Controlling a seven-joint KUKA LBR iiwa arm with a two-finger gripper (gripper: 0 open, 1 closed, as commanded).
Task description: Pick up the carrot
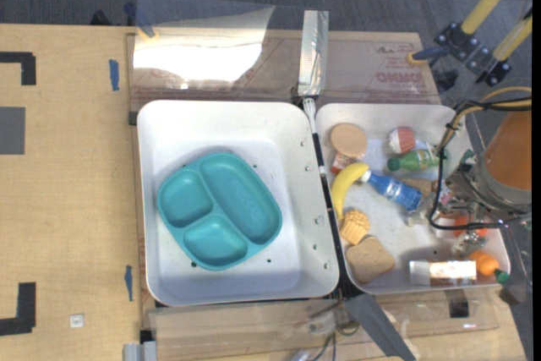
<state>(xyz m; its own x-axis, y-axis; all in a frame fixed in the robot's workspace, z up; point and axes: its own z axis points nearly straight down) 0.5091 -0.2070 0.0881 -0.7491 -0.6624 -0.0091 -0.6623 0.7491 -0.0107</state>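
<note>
The carrot [484, 265] is a small orange piece with a green tip, lying in the front right corner of the right bin [385, 116], just right of a white tube [442, 270]. My gripper [461, 217] hangs over the right side of that bin, below the arm's orange band [510, 152], amid dark cables. It sits a little behind and to the left of the carrot, apart from it. The arm's body hides the bin's right wall.
The right bin also holds a banana [341, 187], a blue bottle [395, 190], a green bottle [414, 161], a round tan bun [347, 138], a bread slice [369, 258] and a yellow waffle piece [355, 224]. A teal divided plate [220, 207] lies in the left bin [161, 127].
</note>
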